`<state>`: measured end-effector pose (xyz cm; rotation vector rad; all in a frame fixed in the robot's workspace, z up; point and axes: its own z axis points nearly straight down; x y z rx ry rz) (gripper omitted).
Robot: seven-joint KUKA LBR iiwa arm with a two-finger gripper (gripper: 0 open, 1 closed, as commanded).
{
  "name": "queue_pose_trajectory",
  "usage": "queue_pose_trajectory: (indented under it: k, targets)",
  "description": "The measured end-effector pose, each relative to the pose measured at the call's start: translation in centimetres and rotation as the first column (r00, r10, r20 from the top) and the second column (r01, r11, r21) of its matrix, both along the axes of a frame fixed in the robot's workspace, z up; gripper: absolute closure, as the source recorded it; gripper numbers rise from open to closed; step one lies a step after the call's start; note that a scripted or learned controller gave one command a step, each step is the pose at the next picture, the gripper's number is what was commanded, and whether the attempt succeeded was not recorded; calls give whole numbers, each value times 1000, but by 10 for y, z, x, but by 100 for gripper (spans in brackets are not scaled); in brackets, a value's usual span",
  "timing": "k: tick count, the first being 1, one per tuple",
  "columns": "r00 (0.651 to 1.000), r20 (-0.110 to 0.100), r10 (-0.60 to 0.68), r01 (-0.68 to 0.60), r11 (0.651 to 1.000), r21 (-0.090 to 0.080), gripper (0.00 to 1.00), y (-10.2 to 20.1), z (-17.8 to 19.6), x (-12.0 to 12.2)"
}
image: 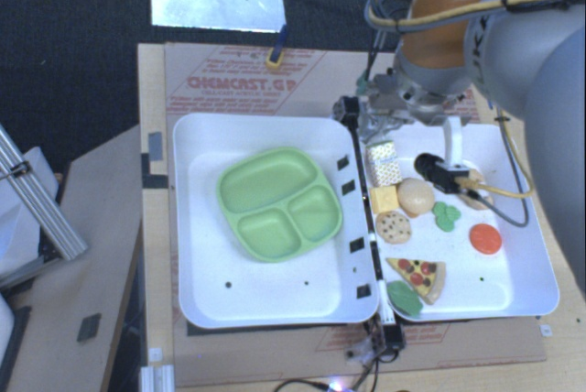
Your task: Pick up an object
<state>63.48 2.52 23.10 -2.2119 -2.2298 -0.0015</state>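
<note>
My gripper (374, 132) hangs over the far left corner of the right bin (526, 276), just above a white speckled block (383, 163). Nothing is visibly held in it. In front of that block lie a yellow cheese cube (385, 198), a beige bun (416, 196) and a chocolate-chip cookie (393, 226). A green leafy piece (447, 216) and an orange-red disc (485, 238) lie further right. A pizza slice (419, 277) and a green leaf (403, 299) rest near the front left corner.
The left bin (197, 271) holds a green divided plate (279, 202). The wall between the two bins (362, 216) runs right beside the gripper. The grey arm (522, 42) covers the right bin's far right corner.
</note>
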Motion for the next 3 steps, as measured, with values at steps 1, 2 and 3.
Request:
queue_pose_trajectory:
  k: [1, 2, 3]
  targets:
    - [1000, 1, -1, 1, 1000, -1, 100, 5, 2, 1]
    - [1000, 0, -2, 2, 1000, -2, 100, 5, -16, 8]
    - [1000, 0, -7, 7, 1000, -2, 100, -1, -16, 2]
